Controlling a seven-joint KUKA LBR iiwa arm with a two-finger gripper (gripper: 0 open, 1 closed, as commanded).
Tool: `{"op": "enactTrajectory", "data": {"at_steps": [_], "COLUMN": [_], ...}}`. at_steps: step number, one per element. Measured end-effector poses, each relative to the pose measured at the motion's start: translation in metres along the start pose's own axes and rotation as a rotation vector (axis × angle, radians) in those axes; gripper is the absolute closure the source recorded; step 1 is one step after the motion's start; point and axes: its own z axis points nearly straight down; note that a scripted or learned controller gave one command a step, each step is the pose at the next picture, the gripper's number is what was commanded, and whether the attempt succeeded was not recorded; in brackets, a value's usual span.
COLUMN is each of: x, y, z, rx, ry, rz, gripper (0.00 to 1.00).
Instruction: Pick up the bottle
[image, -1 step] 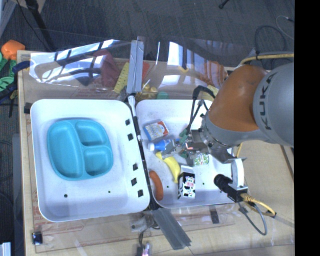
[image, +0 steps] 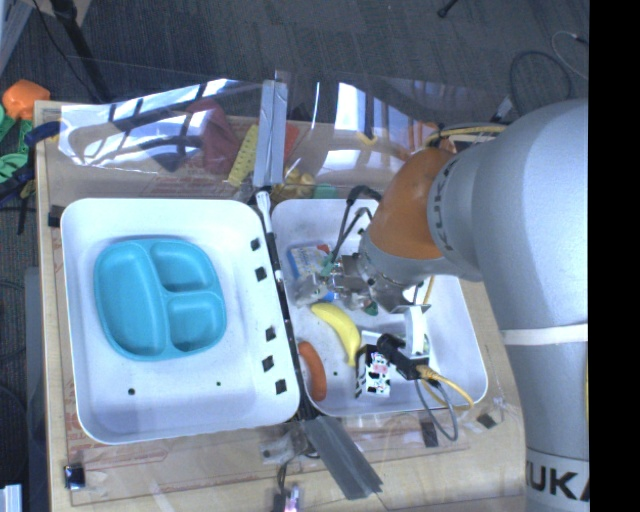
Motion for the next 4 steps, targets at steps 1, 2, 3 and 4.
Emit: {"op": "enactTrajectory", "data": {"at_steps": [1, 2, 3, 4], "x": [-0.025, -0.023, 0.047, 0.035], "y": [0.046, 0.046, 0.09, 0.088], "z": [-0.006, -0.014, 0.0, 0.0], "rx": [-0.001, 0.004, 0.001, 0.003], "ry": [0.001, 0.002, 0.002, -0.011], "rz": [0.36, 0.353, 0.348, 0.359], "gripper": [0.0, 1.0, 1.0, 0.0]}}
